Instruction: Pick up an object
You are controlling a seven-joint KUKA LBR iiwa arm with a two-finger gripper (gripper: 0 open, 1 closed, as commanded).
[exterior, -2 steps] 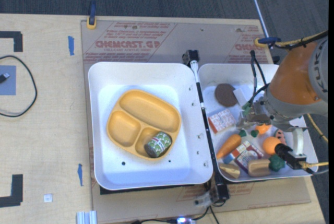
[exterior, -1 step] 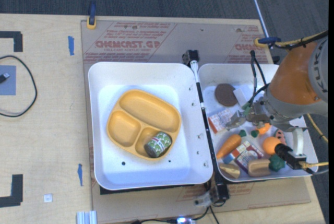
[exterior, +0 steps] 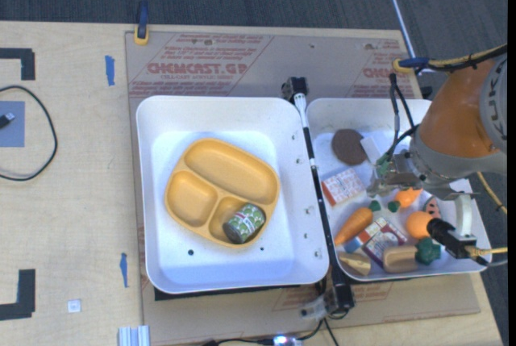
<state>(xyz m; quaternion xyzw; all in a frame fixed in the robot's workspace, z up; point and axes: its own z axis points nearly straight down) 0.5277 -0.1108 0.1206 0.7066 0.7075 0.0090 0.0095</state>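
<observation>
Nearest you, at the lower right of the frame, the right bin (exterior: 476, 268) held a heap of toy food, a carrot (exterior: 353, 225) among it. The gripper (exterior: 389, 177) hung just above that heap; whether it was open, you couldn't tell. The carrot looked light, stiff and slippery: take it mid-body.

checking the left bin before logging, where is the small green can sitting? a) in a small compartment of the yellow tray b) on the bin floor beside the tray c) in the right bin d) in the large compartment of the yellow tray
a: the green can lies in the lower right small compartment of the yellow tray, inside the left bin.
</observation>
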